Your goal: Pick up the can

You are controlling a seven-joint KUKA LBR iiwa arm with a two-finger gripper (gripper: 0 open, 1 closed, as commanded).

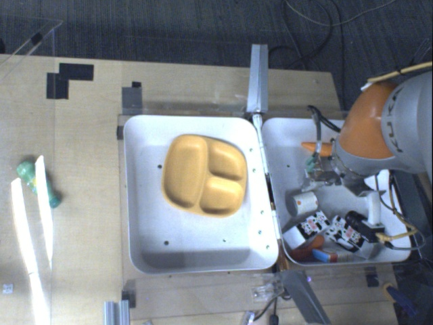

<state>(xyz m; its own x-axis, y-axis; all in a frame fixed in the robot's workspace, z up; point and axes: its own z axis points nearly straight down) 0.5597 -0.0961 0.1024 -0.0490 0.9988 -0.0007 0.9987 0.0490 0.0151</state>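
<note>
Can [305, 200], small, pale, lying tilted in right bin [291, 131] at gripper's [318, 176] seven o'clock among clutter; gripper state undeterminable; risk: descent lands off-centre, nudging neighbouring packets [323, 227] instead.

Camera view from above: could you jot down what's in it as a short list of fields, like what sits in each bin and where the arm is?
left bin: holds a yellow three-compartment tray, lying flat near the middle
right bin: holds a small can on its side, plus a jumble of small items along the near edge
arm: reaches in from the right, over the right bin
tool: low over the right bin, just above the can in the picture
bench: a green object lies at its left end
</note>
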